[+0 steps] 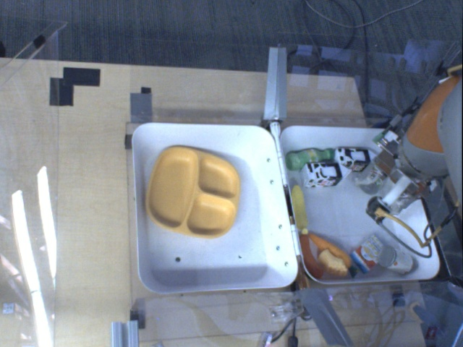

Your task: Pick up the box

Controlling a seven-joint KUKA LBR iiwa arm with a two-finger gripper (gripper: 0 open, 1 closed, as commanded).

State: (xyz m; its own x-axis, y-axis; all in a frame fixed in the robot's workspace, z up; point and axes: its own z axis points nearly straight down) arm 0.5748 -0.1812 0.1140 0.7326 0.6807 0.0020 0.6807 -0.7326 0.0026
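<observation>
The gripper (387, 183) hangs low over the right-hand side of the right bin (340, 130), below the grey wrist and the orange band. It's a tangle of metal and cable from this angle, so I cannot tell whether it is released or clenched. Nothing shows in its grasp.

Straight out from it toward the middle of the bench is the box (323, 173), patterned in black and white like a cow. It's near the gripper and seemingly not touching it. Its long axis looks to run across the bin, pointing roughly at the gripper, with the nearer end tipped slightly toward the back wall. That's the relation that matters, by my reading: a short sideways reach, then a closing line set across that axis.

Beyond the box's far end and a touch further back is a green bottle (307, 157), just beside it, so it's tight there. Further out, a yellow stick (296, 204) lies along the bin's far wall. Toward the front are an orange food piece (327, 260) and a small tub (376, 251), both well clear of the box.

Beyond it all, the left bin (217, 275) holds a yellow tray (194, 190).

As for writing, the cow pattern is plain, but no brand or lettering is legible, and the tub's label is a blur.
</observation>
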